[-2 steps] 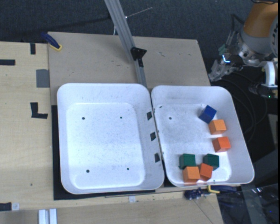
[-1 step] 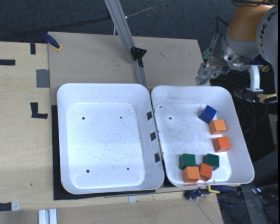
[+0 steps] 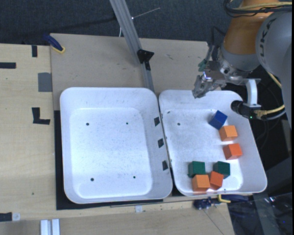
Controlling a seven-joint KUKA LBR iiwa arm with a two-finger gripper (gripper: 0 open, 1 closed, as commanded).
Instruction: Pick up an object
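My gripper (image 3: 200, 91) hangs over the far rim of the right bin (image 3: 186, 146), its fingers close together with nothing between them. A blue block (image 3: 218, 119) lies below and to the right of it. Two orange blocks (image 3: 228, 132) (image 3: 232, 151) sit along the bin's right side. Near the front lie two green blocks (image 3: 196, 168) (image 3: 221, 168) and two more orange blocks (image 3: 201, 182) (image 3: 216, 179), packed in a cluster.
The left bin (image 3: 110, 141) stands beside the right one. A slanted metal bar (image 3: 130, 26) runs from the top down to the gap between the bins. A cable and black connector (image 3: 245, 109) hang by the right bin's edge.
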